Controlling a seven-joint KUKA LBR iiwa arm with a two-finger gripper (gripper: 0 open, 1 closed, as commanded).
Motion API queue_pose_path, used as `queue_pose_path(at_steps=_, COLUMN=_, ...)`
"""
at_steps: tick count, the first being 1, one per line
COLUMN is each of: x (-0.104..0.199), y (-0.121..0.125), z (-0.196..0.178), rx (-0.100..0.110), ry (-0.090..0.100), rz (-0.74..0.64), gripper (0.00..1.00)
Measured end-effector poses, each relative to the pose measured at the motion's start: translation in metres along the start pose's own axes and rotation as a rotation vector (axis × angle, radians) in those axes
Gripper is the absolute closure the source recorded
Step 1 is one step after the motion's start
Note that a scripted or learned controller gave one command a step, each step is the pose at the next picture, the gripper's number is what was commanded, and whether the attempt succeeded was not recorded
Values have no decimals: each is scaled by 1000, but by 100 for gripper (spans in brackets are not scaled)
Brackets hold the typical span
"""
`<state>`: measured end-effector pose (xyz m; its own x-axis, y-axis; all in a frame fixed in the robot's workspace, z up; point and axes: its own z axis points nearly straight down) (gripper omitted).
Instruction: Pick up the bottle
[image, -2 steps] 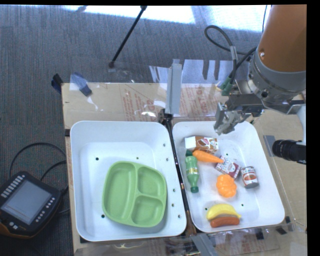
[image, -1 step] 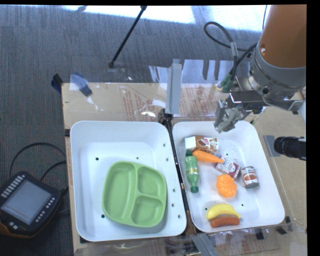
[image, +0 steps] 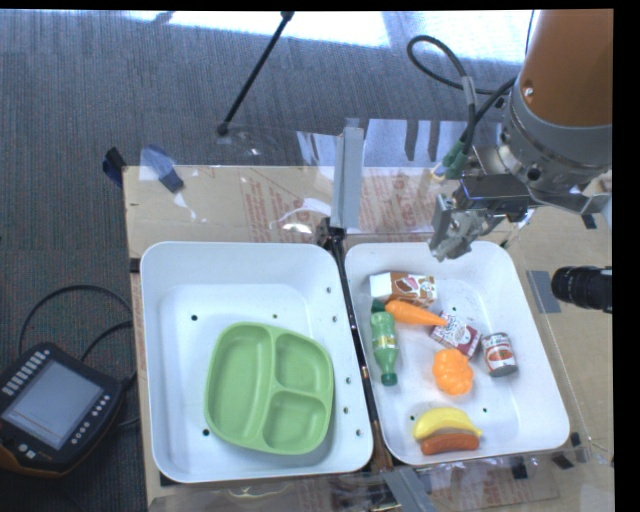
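Tool (image: 452, 243) hovers, finger state unclear; bottle (image: 384, 346) lies below-left against the bin wall, so straddle its body clear of carrot (image: 418, 314).

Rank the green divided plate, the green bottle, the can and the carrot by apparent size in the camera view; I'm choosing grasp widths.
1. green divided plate
2. green bottle and carrot, too similar in length to separate
3. can

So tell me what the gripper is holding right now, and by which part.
Nothing. The gripper hangs above the far edge of the right bin, with nothing between its fingers. The bottle lies in that bin, untouched.
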<state>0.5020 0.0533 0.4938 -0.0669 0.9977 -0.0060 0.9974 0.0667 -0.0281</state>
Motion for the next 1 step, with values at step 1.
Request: queue_pose_path(at_steps=1, x=0, y=0, z=0, rx=0, ry=0, rz=0, gripper=0)
